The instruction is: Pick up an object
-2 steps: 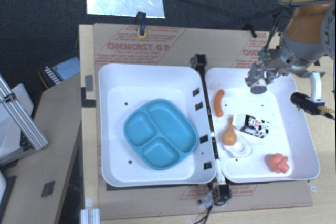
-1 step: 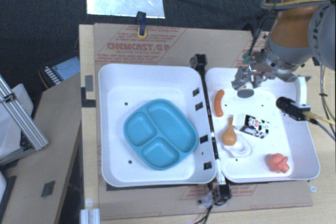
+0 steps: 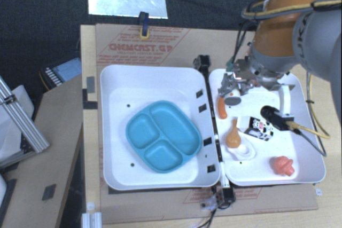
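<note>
In right bin (image 3: 315,168): jaws, grip unclear, above orange carrot (image 3: 221,108); pear-shaped toy (image 3: 233,136), pink toy (image 3: 282,165) near.

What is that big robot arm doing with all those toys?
The grey robot arm is reaching into the right bin, trying to pick something up. Its gripper sits low near the bin's far left corner, just above an orange carrot-like toy. An orange pear-shaped toy, a black-and-white piece and a pink toy lie nearby. The left bin holds a blue divided plate.
</note>
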Controlling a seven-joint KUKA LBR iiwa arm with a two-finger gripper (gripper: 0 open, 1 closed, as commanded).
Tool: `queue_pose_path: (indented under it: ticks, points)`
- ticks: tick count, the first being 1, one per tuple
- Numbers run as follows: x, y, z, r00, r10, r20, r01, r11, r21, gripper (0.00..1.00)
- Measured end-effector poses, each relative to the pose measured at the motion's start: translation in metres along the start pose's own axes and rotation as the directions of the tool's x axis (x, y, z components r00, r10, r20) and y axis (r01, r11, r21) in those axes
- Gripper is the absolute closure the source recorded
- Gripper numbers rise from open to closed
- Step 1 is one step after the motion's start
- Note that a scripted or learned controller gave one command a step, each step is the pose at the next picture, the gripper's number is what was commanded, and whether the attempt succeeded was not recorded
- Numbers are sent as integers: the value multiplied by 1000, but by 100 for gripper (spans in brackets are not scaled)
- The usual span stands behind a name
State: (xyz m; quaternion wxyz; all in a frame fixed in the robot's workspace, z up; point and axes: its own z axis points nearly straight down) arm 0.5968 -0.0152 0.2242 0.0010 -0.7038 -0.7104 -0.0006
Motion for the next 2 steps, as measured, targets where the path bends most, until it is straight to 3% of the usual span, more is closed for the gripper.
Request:
queue_pose_path:
  ticks: [2]
  points:
    - [100,-32,7,1000,-1,-1,1,1000,0,100]
